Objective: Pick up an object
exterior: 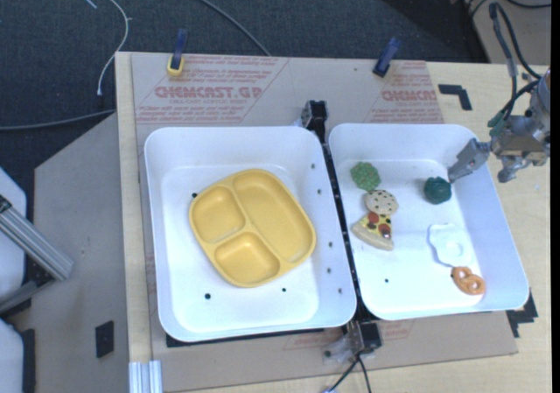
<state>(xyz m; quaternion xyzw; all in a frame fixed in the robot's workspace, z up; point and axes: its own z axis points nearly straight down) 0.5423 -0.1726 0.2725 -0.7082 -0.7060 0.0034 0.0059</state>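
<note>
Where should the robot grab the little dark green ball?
Probably across the round middle of the dark green ball, coming straight down. It sits alone in the right bin, apart from the pizza slice, so both sides look free. The gripper is already nearby.

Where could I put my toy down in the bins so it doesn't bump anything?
The right bin has bare floor along its near edge, left of the pretzel and below the pizza slice. The left bin has bare strips around the yellow tray, widest on its left. It's crowded in the right bin's middle, around the cookie, green ball and gripper.
</note>
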